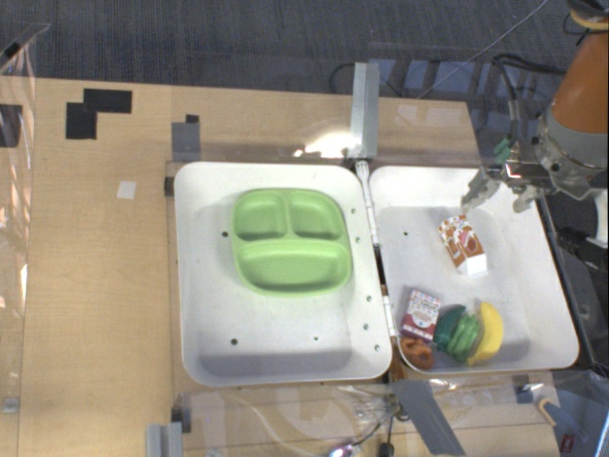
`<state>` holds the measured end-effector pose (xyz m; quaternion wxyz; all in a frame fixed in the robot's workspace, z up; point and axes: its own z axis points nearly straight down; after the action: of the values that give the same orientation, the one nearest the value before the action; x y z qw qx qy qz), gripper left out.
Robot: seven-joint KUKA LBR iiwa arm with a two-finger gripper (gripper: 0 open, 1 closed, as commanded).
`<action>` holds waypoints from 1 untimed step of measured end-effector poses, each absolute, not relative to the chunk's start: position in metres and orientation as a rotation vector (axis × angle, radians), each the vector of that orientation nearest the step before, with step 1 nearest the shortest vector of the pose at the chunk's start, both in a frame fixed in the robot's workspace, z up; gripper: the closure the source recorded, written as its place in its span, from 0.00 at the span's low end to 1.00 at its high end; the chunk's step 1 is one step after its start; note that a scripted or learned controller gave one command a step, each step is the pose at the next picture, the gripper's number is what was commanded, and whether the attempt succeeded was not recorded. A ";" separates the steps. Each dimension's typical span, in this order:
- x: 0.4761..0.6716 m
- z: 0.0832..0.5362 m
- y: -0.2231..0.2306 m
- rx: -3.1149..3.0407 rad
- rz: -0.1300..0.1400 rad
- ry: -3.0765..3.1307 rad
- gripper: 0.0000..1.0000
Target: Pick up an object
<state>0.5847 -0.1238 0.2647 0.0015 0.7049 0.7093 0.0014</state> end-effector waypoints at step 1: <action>0.562 0.165 -0.149 2.317 0.002 2.119 0.00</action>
<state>0.5625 -0.1486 0.1648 0.0008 0.7379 0.6749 0.0008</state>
